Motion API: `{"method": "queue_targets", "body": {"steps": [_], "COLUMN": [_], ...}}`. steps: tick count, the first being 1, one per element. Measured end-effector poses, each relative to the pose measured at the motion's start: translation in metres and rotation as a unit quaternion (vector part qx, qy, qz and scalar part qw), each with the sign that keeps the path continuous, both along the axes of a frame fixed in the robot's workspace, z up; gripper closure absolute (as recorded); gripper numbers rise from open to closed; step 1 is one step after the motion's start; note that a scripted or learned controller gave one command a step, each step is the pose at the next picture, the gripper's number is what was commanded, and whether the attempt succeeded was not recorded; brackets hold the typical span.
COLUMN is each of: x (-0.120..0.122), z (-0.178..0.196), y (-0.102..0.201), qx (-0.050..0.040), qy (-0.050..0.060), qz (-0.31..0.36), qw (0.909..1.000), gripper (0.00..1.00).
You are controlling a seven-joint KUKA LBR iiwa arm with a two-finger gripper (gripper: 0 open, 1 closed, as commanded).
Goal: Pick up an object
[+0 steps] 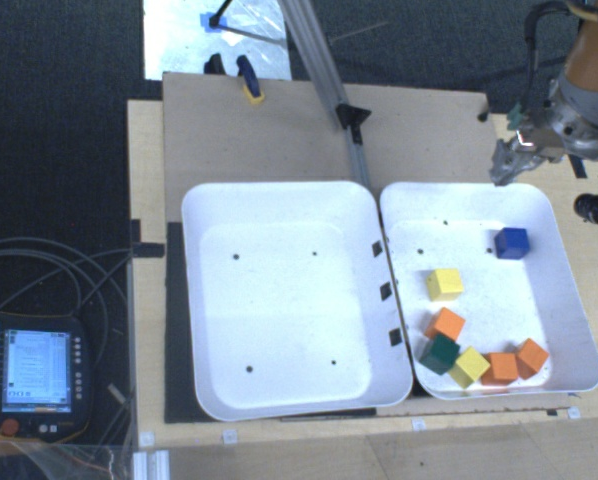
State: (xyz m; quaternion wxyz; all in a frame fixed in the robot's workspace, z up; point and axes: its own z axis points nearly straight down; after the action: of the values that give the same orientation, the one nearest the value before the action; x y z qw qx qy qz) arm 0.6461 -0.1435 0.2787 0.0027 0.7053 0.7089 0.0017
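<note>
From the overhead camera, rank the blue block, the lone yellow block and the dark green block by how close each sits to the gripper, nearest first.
Measured from the gripper, above the right bin's far edge:
1. Blue block, far right part of the right bin, just below the gripper.
2. Lone yellow block, mid-bin, toward the left.
3. Dark green block, near-left corner, in the cluster.

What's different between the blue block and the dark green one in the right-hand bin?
The blue block sits alone near the bin's far wall; the dark green block is packed into a cluster at the near edge, touching an orange block and a yellow one. Blue is bright, green much darker. Both are small cubes of similar size.
</note>
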Motion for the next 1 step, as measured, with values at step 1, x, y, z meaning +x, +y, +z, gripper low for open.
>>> {"method": "queue_targets", "body": {"steps": [1], "x": [0.0069], "z": [-0.0099], "y": [0.0442], "qx": [0.0011], "qy": [0.002], "qz": [0.002], "qw": [1.0000], "gripper": [1.00]}}
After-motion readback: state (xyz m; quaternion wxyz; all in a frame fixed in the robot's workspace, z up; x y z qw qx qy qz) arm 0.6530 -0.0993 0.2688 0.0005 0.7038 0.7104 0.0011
